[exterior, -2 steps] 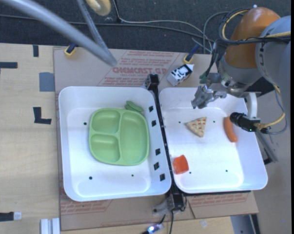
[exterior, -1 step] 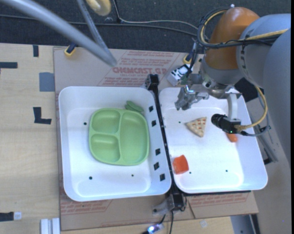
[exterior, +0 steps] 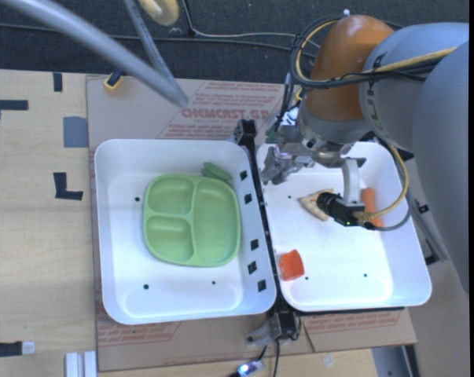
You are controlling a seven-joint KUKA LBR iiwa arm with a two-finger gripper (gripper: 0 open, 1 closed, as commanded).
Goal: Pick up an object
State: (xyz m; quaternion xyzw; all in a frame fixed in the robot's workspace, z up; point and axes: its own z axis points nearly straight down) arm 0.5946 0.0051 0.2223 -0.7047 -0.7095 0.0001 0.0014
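Cardboard sheet (exterior: 221, 104) under two white bins (exterior: 111, 210)

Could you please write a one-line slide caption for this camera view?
KUKA arm's gripper hovers over the right bin near an orange block; a green divided plate sits in the left bin.

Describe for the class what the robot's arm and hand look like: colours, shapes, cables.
The arm is bulky, smooth and grey, with a rounded orange band above the wrist. Black and yellow cables loop around that band and trail down past the wrist. The hand is a small block of grey and black metal parts.
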